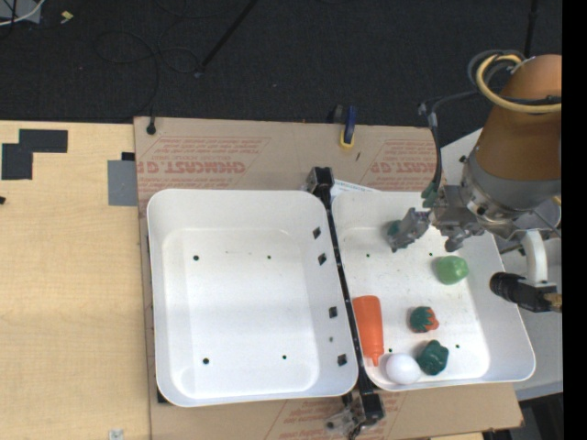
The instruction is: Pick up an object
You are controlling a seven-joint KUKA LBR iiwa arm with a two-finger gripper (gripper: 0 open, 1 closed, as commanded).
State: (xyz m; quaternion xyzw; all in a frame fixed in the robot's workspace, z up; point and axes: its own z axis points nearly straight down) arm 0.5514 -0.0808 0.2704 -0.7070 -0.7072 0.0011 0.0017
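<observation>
Where bins meet: one orange cylinder (369,326).

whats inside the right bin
In the right bin: an orange carrot-like piece, a white ball, a light green lump, a red-and-green piece and a dark green piece. The arm covers the bin's far right corner.

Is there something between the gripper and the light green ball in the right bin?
Nothing visible is in the way. The gripper hangs over the right bin, and the light green ball lies just beside it, with bare bin floor between.
</observation>
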